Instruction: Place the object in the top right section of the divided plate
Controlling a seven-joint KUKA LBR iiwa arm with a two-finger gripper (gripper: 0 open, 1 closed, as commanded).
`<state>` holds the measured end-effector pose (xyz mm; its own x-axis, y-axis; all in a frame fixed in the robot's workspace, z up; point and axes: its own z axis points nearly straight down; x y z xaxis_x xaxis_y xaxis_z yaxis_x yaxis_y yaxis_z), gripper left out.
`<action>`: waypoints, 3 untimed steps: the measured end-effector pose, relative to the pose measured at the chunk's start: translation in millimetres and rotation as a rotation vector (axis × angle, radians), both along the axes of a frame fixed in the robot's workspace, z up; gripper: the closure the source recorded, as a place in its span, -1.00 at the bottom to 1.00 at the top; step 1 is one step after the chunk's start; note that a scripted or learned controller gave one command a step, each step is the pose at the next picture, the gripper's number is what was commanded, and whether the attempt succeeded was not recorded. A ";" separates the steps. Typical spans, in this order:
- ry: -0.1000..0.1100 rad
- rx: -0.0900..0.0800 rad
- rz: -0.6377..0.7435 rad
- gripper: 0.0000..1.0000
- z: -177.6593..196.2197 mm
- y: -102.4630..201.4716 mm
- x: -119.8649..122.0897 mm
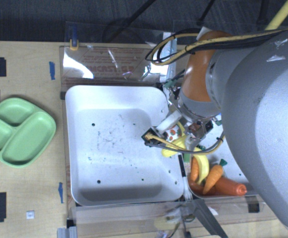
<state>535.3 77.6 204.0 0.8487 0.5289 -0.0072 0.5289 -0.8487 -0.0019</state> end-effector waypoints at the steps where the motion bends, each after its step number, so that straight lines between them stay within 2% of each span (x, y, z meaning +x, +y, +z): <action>1: 0.004 -0.001 -0.322 1.00 8.4 -29.0 -55.9; 2: 0.000 -0.001 -0.260 1.00 44.3 -117.8 -22.9; 3: -0.002 -0.001 -0.356 1.00 -22.8 -19.4 -24.1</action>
<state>511.2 58.2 181.2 0.9797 0.2001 -0.0058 0.2001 -0.9798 -0.0006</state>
